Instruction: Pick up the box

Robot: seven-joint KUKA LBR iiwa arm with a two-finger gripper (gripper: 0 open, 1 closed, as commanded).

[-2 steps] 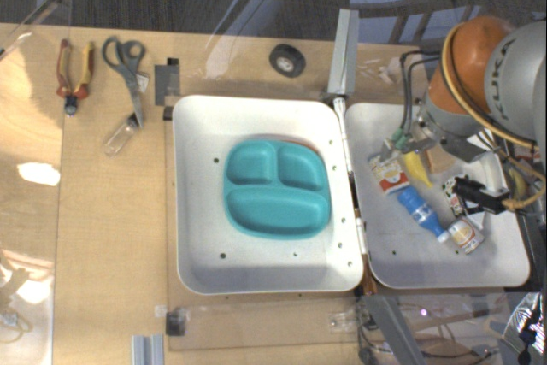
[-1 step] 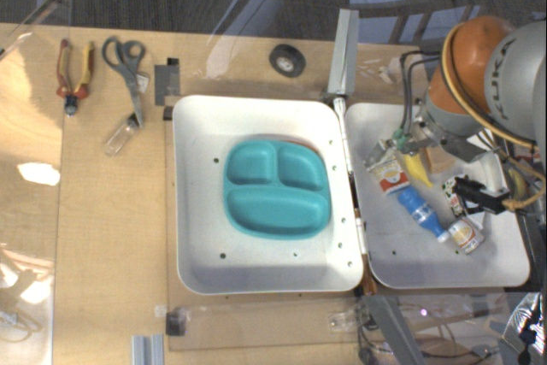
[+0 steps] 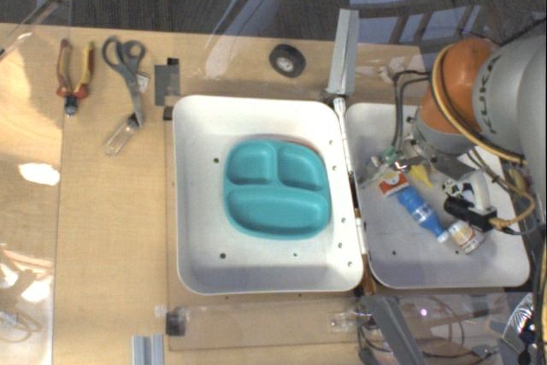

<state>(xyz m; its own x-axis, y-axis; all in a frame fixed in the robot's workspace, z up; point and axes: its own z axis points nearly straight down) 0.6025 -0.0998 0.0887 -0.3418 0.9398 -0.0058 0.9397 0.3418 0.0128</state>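
Grey and orange, the arm (image 3: 487, 90) is reaching over the right bin (image 3: 427, 265), and its gripper (image 3: 408, 151) is hanging close above the box (image 3: 393, 181); whether it is open or closed cannot be told. Small, red and white, the one box is lying flat near that bin's left wall, just beside one blue bottle (image 3: 423, 212). Two bins are sitting side by side, and the left bin (image 3: 201, 252) is holding one teal plate (image 3: 278, 188).
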